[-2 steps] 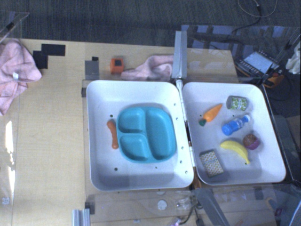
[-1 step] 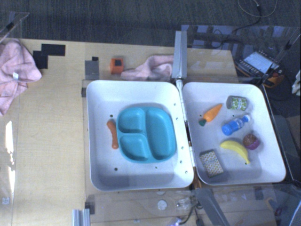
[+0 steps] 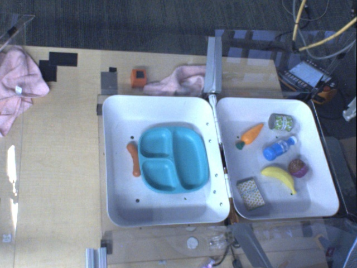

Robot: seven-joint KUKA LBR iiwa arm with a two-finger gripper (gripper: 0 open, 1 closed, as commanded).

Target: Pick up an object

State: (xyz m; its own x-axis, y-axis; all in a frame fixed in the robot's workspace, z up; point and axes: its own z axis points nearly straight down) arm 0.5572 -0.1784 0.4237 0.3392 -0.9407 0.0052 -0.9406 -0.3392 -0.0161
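Nearest the lens, right of the blue divided tray (image 3: pixel 171 157) and a little toward the front: patterned square pad (image 3: pixel 250 193), lying flat in the right bin (image 3: pixel 315 205). Further right of the tray, just past the pad: yellow banana (image 3: pixel 279 177), curved, lying on its side. Beyond the banana, still further right of the tray: small purple round item (image 3: pixel 298 167), very close to the banana's far end, contact hard to judge. Right of the tray at about its own level: blue bottle (image 3: pixel 278 148), lying down. Right of the tray and slightly behind it: orange carrot (image 3: pixel 251 134), tilted, green end pointing back toward the tray. Right of the tray and furthest back: green-labelled can (image 3: pixel 281 122), near the bin's rear corner. Around the tray: left bin (image 3: pixel 120 127), tray near its middle. Just left of the tray, apart from its edge: slim orange stick-like item (image 3: pixel 134 158), lying lengthwise. Behind the tray, outside the bins: crumpled pink cloth (image 3: pixel 181 81) and a small orange block (image 3: pixel 138 77). Far left of the tray: second pink cloth (image 3: pixel 19 85) on the bench. As for the gripper: cannot tell how far open, nor whether hold taken of anything.
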